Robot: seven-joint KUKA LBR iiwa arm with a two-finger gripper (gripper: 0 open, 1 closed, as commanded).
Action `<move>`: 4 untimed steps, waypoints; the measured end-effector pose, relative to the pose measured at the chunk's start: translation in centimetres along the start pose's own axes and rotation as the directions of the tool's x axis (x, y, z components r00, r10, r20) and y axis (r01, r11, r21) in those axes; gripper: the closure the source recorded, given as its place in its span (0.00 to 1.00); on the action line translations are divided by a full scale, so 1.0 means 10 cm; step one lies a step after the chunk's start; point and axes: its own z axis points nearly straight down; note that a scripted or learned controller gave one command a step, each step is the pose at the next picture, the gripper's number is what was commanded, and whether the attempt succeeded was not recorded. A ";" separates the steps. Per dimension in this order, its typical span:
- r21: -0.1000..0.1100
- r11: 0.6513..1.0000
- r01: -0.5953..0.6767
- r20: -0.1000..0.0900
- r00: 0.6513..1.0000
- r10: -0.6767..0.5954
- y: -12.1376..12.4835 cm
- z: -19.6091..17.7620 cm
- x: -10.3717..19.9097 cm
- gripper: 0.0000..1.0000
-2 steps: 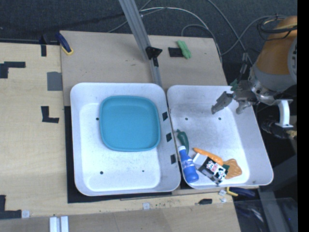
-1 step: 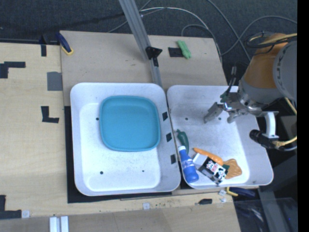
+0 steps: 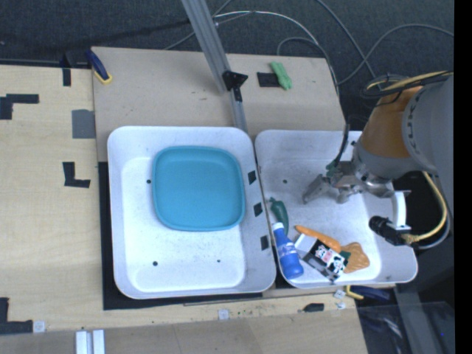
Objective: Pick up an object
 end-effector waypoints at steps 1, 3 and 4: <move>-0.005 1.000 0.001 0.001 1.000 -0.001 0.02 -0.13 0.00 1.00; -0.010 1.000 0.000 0.002 1.000 0.000 -0.04 -1.03 0.02 1.00; -0.011 1.000 0.001 0.002 1.000 -0.001 0.05 -1.58 0.06 1.00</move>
